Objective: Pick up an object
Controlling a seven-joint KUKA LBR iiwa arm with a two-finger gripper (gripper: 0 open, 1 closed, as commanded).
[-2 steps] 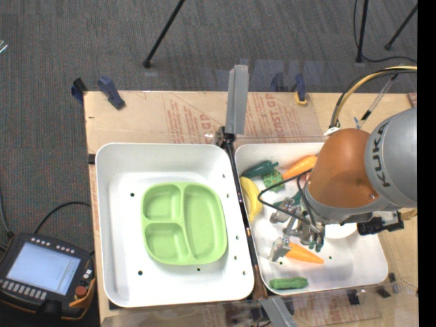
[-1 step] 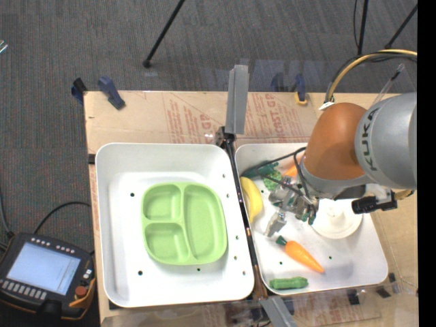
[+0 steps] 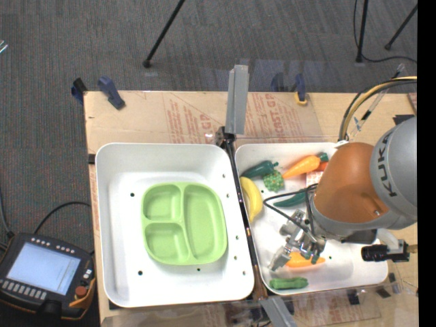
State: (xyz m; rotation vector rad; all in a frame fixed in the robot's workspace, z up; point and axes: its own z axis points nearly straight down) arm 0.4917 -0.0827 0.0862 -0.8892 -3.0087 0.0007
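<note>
- Grey carpet all round, tripod legs (image 3: pixel 167 24) up top, a cardboard-covered bench (image 3: pixel 163 118) in the middle, blue clamps (image 3: pixel 110 91) on its far edge.
- Two white bins side by side; left bin (image 3: pixel 116 176) carrying a green divided plate (image 3: pixel 184 223) at its centre.
- Right bin (image 3: pixel 364 278) taken as the landmark from here on.
- Along its left wall, touching the rim: a yellow banana (image 3: pixel 251 197).
- Near its far left corner: a dark green pepper (image 3: pixel 259 169), with a small broccoli piece (image 3: pixel 274 181) just beside it.
- Against its far wall: an orange carrot (image 3: pixel 302 165), lying at a slant.
- At its near edge: a green cucumber (image 3: pixel 289 284), lying flat.
- Over its centre: grey arm with orange band (image 3: pixel 351 189), reaching in from the right.
- Gripper (image 3: pixel 294 254) low in the near half of the bin, right on top of a second orange carrot (image 3: pixel 304 263).
- Fingers: cannot tell whether parted or closed; carrot just below them, grip not confirmed.
- Outside the bin, far off to the left on the floor: a teach pendant (image 3: pixel 44 271) with lit screen.
</note>
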